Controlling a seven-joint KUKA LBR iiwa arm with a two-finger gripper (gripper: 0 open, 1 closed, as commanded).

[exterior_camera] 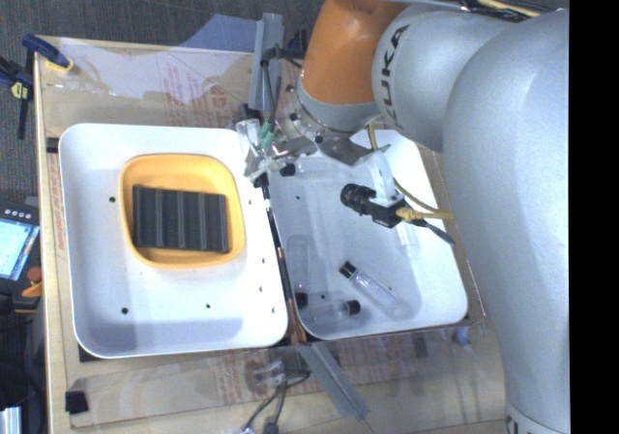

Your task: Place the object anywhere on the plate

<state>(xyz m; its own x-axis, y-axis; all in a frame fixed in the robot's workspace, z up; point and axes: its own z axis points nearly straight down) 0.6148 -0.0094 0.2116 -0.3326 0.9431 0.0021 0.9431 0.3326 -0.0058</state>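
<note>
Camera view: arm (pixel 464 113) hogs right side, over right bin (pixel 440 302). Left bin (pixel 87 258) has yellow plate (pixel 184 171), dark ridged insert on it. Gripper (pixel 266 147) sits at bins' top divider. Clear tubes (pixel 372 285), black caps, lie in right bin, off plate.

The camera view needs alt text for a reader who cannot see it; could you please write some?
A grey KUKA arm reaches from the right over the right white bin, which holds clear tubes with black caps. The left bin holds a yellow plate with a dark ridged insert.
</note>
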